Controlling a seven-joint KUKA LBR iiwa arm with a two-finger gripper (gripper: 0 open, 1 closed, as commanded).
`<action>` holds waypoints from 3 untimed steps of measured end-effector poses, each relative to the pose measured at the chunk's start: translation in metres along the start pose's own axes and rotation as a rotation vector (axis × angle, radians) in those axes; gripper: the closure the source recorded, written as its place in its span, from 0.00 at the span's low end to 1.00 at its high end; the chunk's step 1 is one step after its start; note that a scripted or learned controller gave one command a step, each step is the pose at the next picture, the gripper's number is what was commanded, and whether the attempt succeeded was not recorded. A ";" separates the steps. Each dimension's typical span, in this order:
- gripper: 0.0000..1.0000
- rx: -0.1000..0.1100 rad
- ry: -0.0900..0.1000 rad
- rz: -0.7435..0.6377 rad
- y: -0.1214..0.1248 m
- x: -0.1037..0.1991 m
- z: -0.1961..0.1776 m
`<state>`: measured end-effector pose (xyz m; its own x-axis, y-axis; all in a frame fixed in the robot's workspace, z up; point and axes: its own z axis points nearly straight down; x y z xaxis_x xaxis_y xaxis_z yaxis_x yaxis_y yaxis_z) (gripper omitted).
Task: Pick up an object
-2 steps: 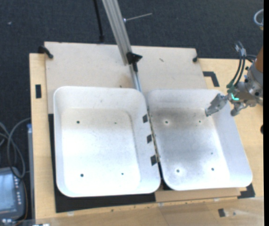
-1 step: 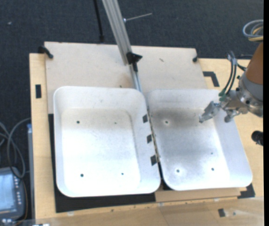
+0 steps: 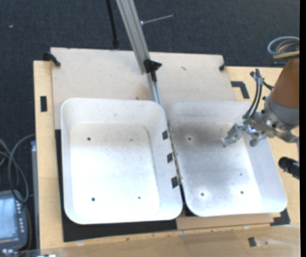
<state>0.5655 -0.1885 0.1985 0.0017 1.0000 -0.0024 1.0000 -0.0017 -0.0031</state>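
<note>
I see the arm (image 3: 285, 92) reaching in from the right, its orange band above the wrist, with the gripper (image 3: 231, 137) hanging over the upper part of the right bin (image 3: 260, 197). From this slant I cannot tell how the jaws stand, nor make out anything between them. The floor of that bin under the gripper is smudged grey. I cannot make out any object to pick in either bin. The left bin (image 3: 73, 159) sits just beside the right one, both resting on the pale counter (image 3: 99, 71). A slanted metal pole (image 3: 131, 25) rises from the counter's far edge.
</note>
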 end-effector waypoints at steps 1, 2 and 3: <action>0.00 0.000 0.000 0.001 0.009 -0.006 0.052; 1.00 -0.008 0.001 0.003 0.010 -0.006 0.037; 1.00 -0.010 0.000 -0.004 0.020 -0.013 -0.019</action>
<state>0.5859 -0.2011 0.2175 -0.0027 1.0000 -0.0023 1.0000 0.0027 0.0073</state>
